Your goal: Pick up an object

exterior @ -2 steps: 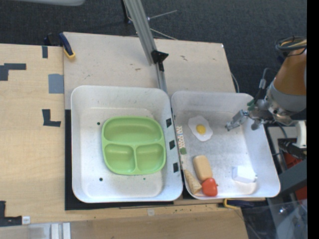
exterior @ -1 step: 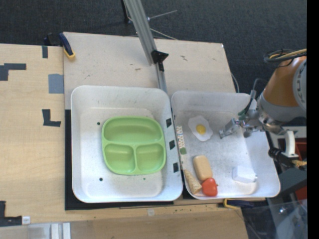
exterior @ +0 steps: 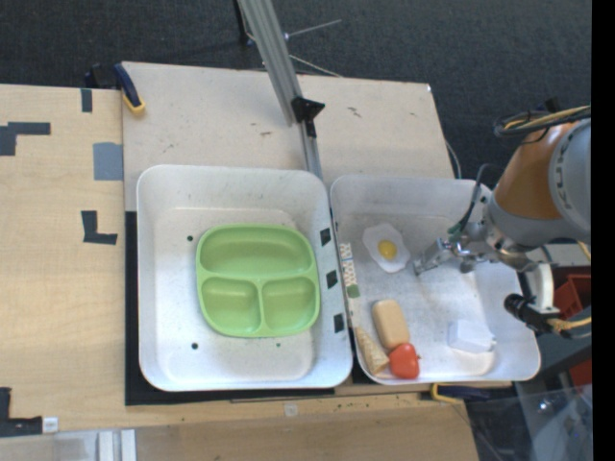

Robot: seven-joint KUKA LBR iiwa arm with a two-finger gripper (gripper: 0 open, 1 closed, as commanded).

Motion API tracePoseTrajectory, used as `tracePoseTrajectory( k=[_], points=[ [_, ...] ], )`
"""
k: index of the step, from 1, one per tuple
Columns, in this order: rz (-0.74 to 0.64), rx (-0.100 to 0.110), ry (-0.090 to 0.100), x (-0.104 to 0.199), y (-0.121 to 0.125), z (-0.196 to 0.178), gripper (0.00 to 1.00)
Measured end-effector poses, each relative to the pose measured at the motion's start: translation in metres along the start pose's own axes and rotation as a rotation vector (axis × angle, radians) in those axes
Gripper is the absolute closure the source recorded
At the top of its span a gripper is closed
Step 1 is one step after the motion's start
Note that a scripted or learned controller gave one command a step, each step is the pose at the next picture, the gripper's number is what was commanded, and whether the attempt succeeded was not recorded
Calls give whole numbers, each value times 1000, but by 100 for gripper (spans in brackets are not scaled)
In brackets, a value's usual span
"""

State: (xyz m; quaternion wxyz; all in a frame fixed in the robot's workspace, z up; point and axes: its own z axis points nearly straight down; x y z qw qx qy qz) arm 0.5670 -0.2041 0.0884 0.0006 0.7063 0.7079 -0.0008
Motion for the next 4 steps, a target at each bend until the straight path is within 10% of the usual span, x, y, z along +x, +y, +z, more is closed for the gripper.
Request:
tracePoseTrajectory(
  k=[1,4],
  points=[
    [-1,0,1,1,0,-11,100],
    [0,-5,0,-5,7,-173,100]
  ],
)
